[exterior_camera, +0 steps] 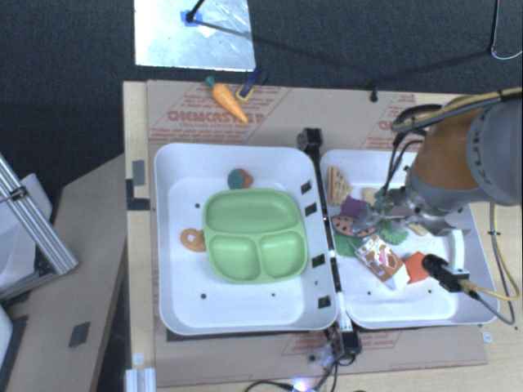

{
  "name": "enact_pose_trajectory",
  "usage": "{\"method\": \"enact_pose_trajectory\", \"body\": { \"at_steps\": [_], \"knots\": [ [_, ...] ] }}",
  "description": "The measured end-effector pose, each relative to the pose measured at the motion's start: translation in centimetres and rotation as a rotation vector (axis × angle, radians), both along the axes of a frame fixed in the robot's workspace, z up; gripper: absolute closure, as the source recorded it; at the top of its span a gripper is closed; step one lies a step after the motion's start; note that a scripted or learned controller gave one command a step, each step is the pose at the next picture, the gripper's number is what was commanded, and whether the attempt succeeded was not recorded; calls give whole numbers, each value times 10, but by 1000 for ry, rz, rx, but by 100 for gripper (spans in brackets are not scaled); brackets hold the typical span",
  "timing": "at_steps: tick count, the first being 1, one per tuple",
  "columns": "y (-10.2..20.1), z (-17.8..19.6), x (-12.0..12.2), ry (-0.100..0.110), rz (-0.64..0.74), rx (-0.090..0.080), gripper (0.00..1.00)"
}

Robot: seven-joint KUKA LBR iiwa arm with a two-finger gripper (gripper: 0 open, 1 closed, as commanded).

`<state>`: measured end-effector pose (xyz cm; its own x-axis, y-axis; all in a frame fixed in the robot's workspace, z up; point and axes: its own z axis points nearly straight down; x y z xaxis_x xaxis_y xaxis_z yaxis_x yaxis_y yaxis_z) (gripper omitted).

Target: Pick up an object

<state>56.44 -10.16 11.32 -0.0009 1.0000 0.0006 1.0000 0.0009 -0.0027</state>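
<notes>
Several toys [377, 256] lie just left of and below the gripper [384, 212], whose state I cannot tell.

A jumble of small toy items is being seen lying in the right-hand white bin [392, 313], mostly toward its left half. A tan waffle-like piece [338, 185] is being shown leaning near the bin's upper left corner. Just below it, a purple piece [354, 208] is lying against a dark round cookie-like piece [344, 224]. Green pieces [393, 237] are being glimpsed beside these, partly covered. A white carton with a red and yellow print [381, 260] is lying tilted nearer the bin's front, and an orange-red block [417, 267] is resting just to its right. Which pieces are touching cannot be told.
</notes>
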Motion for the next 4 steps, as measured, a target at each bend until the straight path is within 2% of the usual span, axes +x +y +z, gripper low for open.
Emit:
{"method": "enact_pose_trajectory", "body": {
  "at_steps": [1,2,3,4],
  "knots": [
    [-3,-21,6,-21,-1,-8,0],
    [-3,-9,8,-28,0,-8,100],
    [-5,43,-1,-7,0,-1,100],
    [-13,89,-2,-7,-1,-1,100]
  ]
}}
